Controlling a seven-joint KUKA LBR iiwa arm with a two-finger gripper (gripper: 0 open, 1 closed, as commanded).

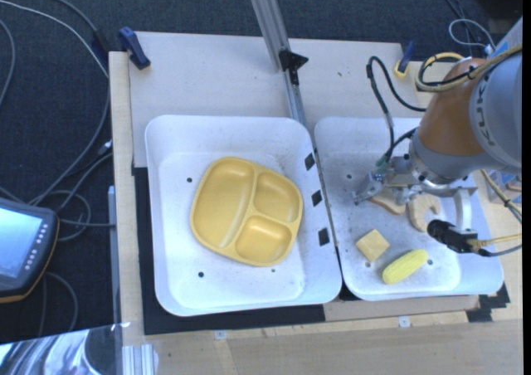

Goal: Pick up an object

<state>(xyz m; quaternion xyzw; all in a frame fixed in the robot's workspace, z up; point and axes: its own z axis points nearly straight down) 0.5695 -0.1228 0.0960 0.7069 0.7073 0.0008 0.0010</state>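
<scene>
Two white bins sit side by side on the bench. The left bin [166,282] holds a yellow divided tray [246,210], lying flat near its middle. The arm [469,120] reaches in from the right, low over the right bin [348,282]. The gripper [397,189] sits over a tan flat piece [419,209] at the bin's centre; whether its claw is apart or together cannot be told. A yellow cube [372,245] lies nearer the front, just beside a corn cob [404,266], both apart from the gripper.
</scene>
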